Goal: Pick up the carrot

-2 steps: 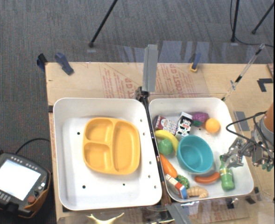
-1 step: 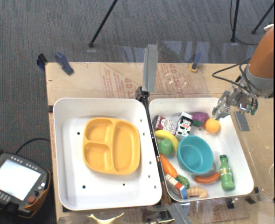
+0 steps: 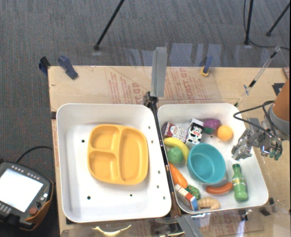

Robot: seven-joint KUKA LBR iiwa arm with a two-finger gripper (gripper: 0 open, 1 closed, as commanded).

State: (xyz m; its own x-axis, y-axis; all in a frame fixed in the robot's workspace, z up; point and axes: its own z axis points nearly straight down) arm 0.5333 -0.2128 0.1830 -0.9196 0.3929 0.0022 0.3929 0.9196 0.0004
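The carrot (image 3: pixel 178 176) is lying in the right bin (image 3: pixel 262 181), close to its left wall, slanting between the green apple (image 3: pixel 175 155) above it and a small red-and-white box (image 3: pixel 186 196) below, just left of the teal bowl (image 3: pixel 206 163). The gripper (image 3: pixel 243 149) is hovering over the right side of the same bin, well apart from the carrot, with the bowl sitting between them. Its fingers are pointing down and to the left, and I cannot tell how wide they are standing; nothing is showing between them. A green bottle (image 3: pixel 239 182) is lying just below the gripper, and an orange (image 3: pixel 225 133) is sitting up and to its left. The yellow divided plate (image 3: pixel 118 153) is resting in the left bin (image 3: pixel 71 181)
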